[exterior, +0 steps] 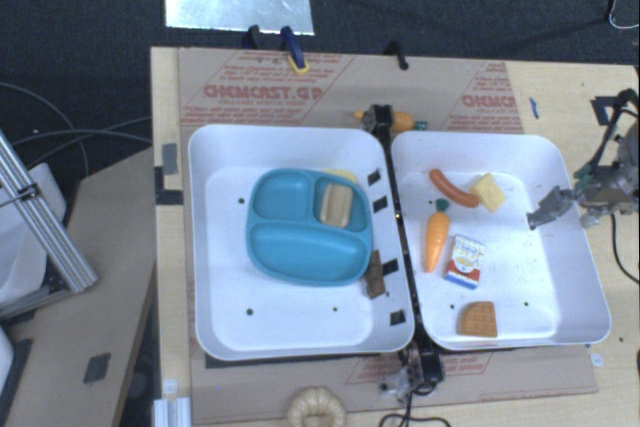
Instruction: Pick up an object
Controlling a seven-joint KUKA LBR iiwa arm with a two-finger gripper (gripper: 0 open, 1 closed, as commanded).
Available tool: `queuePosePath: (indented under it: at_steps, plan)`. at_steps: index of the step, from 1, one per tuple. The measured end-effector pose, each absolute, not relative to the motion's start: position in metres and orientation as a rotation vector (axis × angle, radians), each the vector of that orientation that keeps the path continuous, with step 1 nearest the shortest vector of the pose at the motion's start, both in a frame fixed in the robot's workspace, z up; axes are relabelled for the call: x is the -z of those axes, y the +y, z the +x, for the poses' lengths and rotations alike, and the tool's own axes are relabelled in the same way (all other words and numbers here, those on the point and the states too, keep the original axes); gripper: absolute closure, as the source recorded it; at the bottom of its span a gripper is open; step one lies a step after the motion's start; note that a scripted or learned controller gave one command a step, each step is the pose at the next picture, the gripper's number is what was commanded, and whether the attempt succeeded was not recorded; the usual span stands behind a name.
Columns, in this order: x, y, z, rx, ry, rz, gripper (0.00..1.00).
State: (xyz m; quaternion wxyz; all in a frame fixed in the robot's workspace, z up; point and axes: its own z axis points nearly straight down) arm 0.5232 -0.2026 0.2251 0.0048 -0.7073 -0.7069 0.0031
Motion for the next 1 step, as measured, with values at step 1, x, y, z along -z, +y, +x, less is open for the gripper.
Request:
queuePosePath:
  at_steps: [1]
  plan:
    - [-0.2324,-0.2018,0.5259,0.001,-2.226,-2.219,0.0]
